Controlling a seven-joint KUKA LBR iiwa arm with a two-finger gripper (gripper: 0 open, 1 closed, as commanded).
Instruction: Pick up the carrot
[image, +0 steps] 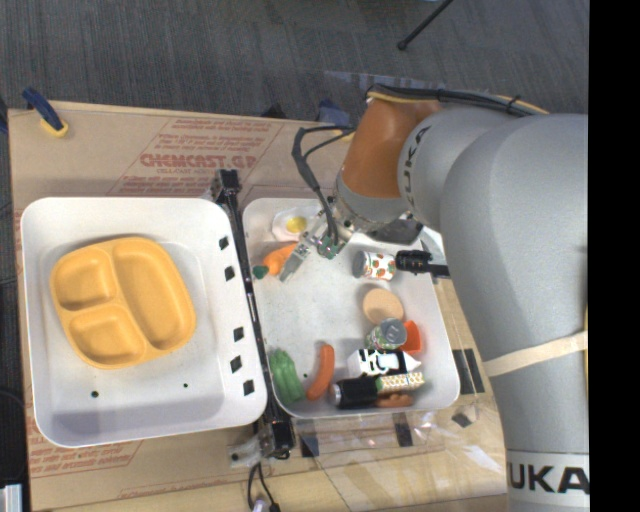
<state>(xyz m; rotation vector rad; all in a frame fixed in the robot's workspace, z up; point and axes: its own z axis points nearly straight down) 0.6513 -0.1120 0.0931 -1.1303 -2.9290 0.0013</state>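
Now, clamp (45, 112): blue, at the far left corner, apparently pinning the cardboard sheet in place.
Left bin (30, 300): white and shallow, holding a yellow divided plate (122, 300) flat on its floor, probably the drop-off spot, well apart from the work.
Divider: black clips along the seam, joining the two bins side by side.
Carrot (281, 259): in the right bin (310, 310), near its upper left corner, orange body with green top pointing left toward the divider; lying flat, close beside a fried-egg toy (292, 222), so little room on that side.
Green vegetable (285, 375) and sausage (321, 370): at the bin's near edge, well apart from the carrot, no obstacle.
Pincer (305, 252): low over the carrot's right end, reaching or touching it; opening: cannot tell, and no sure grip visible.
Step, as judged: approach or closing on the carrot, lift not yet done.
Cans and bottle (365, 390): clustered on the bin's right side, clear of the reach.
Arm (500, 250): grey with orange band (375, 150), bent in from the right to come down steeply.
Surface (150, 130): brown printed cardboard under both bins.
Room: grey carpeted floor (200, 50) beyond.
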